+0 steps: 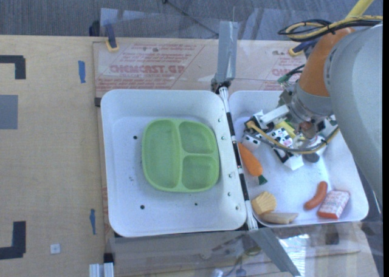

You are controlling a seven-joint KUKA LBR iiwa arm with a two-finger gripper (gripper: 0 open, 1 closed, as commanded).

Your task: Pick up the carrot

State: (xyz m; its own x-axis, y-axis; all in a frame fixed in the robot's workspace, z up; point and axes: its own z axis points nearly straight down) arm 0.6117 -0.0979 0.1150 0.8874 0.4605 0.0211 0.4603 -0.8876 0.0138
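From the overhead camera I see the grey arm with its orange band reaching in from the right over the right-hand shallow white bin. The two-finger gripper sits low near that bin's left wall; I cannot tell how wide it is set. The small orange carrot with a green tip lies just below the gripper, beside the divider between the bins, tip pointing toward the near edge. Further down lie a yellow cheese wedge, a tan bread slice, a reddish sausage and a red-and-white packet. In the left white bin rests a green three-compartment plastic plate.
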